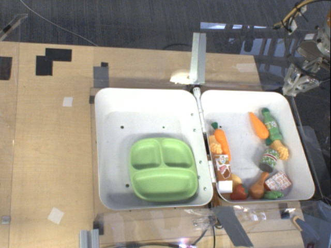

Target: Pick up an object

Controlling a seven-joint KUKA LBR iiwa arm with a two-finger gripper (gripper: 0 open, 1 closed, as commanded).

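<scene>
My gripper (301,82) hangs over the bench just beyond the far right corner of the right bin (243,103), fingers open with nothing between them. Several toy foods lie in that bin. An orange carrot (257,125) and a green bottle (271,124) rest nearest the gripper. A second carrot (221,139) and a small carton (222,167) lie along the bin's left wall. A dark can (268,160), a red-and-white box (278,181) and a red tomato (238,192) sit toward the near edge.
A green divided plate (164,168) lies in the left bin (111,138). A metal upright (198,58) stands behind the seam between the bins. Cables (297,12) hang by the arm at the top right.
</scene>
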